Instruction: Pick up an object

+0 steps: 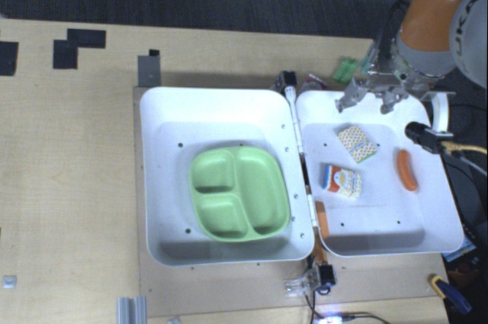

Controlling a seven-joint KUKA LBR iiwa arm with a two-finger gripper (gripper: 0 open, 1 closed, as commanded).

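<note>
Fingers [371, 97] spread wide, holding nothing — over right bin [438, 227] — yellow-checked packet [357, 142] below.

Two white bins: left bin [160, 162], right bin [435, 231]. One green divided plate [239, 191], three compartments, in left bin. Right bin: one patterned packet [357, 142], one small carton [340, 181], one orange sausage-shaped item [407, 169]. One gripper [371, 100].
</note>
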